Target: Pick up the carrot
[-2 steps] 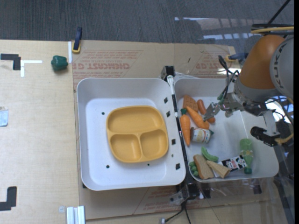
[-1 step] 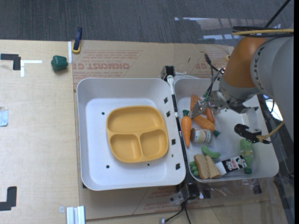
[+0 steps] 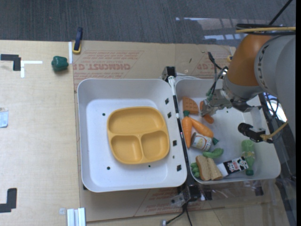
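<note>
- You have the bench (image 3: 37,164) under everything, with a tan wooden top, and a sheet of printed cardboard (image 3: 113,60) lying beneath the two bins.
- The arm (image 3: 268,65) reaches in from your right, grey with its orange band, and hangs over the upper part of the right bin.
- The left bin (image 3: 89,140) holds one thing, a yellow divided plate (image 3: 138,134) with three compartments, sitting near its middle.
- The right bin (image 3: 268,168) holds the clutter, most of it crowded toward its left wall.
- The gripper (image 3: 208,108) is low in the right bin's upper left area; you cannot tell from here whether the pincer is open or closed, and nothing is clearly held in it.
- A carrot (image 3: 201,126) lies just below the gripper, slanting down to the right; a second orange carrot-like piece (image 3: 186,131) lies upright beside the left wall, touching or nearly touching the first.
- An orange wedge (image 3: 190,105) sits above them, just left of the gripper.
- A small jar (image 3: 201,141) lies on its side below the carrot, with a green pea pod (image 3: 212,152) beside it.
- Bread slices (image 3: 208,168) lie at the bin's front, beside a black-and-white carton (image 3: 235,165).
- A green vegetable piece (image 3: 248,149) sits near the right wall.
- On the bench at upper left, well apart from the bins, you see a small green object (image 3: 59,63).
</note>
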`<action>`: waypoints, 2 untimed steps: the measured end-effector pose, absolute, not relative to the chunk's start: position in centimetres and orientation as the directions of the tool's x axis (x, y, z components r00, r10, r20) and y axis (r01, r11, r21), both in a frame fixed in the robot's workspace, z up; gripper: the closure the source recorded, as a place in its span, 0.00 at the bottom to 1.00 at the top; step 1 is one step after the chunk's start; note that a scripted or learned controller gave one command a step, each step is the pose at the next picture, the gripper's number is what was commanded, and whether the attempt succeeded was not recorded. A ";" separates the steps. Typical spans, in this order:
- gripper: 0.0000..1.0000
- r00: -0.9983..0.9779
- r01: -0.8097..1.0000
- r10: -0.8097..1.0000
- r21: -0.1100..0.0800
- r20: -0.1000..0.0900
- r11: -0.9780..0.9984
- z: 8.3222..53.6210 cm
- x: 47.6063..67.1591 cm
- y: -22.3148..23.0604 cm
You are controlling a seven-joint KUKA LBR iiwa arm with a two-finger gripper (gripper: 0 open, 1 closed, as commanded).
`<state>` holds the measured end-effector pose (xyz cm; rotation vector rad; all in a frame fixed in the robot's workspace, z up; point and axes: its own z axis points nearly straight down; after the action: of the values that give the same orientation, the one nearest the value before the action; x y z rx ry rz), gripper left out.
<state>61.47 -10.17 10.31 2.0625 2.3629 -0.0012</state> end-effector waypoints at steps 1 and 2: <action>0.00 -0.135 0.991 0.991 0.001 -0.004 0.135 10.2 61.4 -10.2; 0.00 0.159 0.987 0.987 -0.006 0.000 -0.159 9.1 56.0 -11.3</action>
<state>56.01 -11.30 9.10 2.3955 2.0396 -0.0058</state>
